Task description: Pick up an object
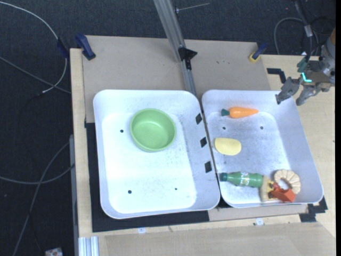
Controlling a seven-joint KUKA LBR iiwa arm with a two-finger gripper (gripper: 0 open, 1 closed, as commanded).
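**Gripper at bin edge, nothing grasped; approach stage**

The gripper (296,94) stands at the upper right corner of the right bin (298,137), over its rim. Its two fingers are spread apart with nothing between them; it holds no object.

Candidate objects all lie in the right bin. An orange carrot (241,111) lies near the top, closest to the gripper. A yellow piece (227,146) lies below it toward the bin's left wall. A green bottle (243,179) lies on its side near the bottom, just beside a cluster formed of a tan ring-shaped item (287,180) and a red piece (282,195), which touch one another. The left bin (106,143) holds a green bowl (153,129) sitting upright.

Judgement: the task is at its opening step, with no pick yet made. The next move calls for travel inward over a chosen object, alignment of the fingers across its narrow side, then descent. The carrot appears the simplest target, being isolated. The bottom cluster risks a crowded grasp.

Surface: both bins rest on a tan board (133,63) held by blue clamps (85,46). An aluminium rail (168,15) crosses above. Dark carpet and loose cables (32,25) surround the bench.
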